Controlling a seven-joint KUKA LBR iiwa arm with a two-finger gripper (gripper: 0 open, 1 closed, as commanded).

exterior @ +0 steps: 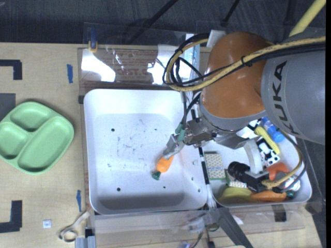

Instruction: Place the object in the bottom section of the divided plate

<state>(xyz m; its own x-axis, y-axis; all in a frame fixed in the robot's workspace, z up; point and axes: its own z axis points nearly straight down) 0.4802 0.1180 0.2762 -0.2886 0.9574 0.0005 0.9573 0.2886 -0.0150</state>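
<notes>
A small orange toy carrot (164,164) with a green tip lies tilted in the right half of the left white bin (108,112). My gripper (172,147) reaches in from the right and sits right at the carrot's upper end, touching or nearly touching it. The arm's orange band hides the wrist above. The green divided plate (34,137) rests on the wooden bench at the far left, outside the bins, with two small sections at its top and one large section at its lower right.
The right bin (302,190) holds several items: a speckled block (214,164), a black object (240,170), a yellow fruit (235,192), orange pieces and a yellow-and-blue item (269,136). A bin wall separates the carrot from the plate.
</notes>
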